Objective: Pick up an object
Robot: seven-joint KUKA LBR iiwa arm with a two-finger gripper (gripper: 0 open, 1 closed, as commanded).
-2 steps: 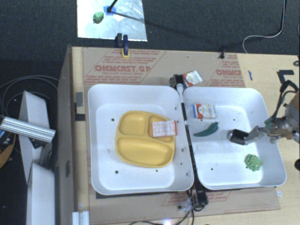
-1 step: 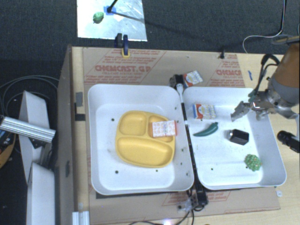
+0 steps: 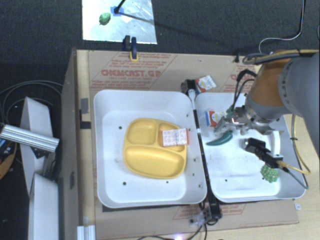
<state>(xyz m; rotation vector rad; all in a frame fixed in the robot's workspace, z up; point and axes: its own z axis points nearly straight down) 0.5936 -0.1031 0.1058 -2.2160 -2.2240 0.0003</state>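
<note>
In the right bin (image 3: 235,186) a dark teal curved object (image 3: 219,140) lies near the left wall. My gripper (image 3: 227,126) hangs right over its upper right end, and I cannot make out whether it touches the object. A small red and white packet (image 3: 213,117) lies just left of the gripper, by the bin's back left corner. A green knobbly object (image 3: 269,173) sits near the right bin's front right side.
The left bin (image 3: 110,184) holds a yellow divided plate (image 3: 145,159) with a small pink and white packet (image 3: 174,137) on its back right part. Another small packet (image 3: 205,83) lies on the cardboard behind the bins.
</note>
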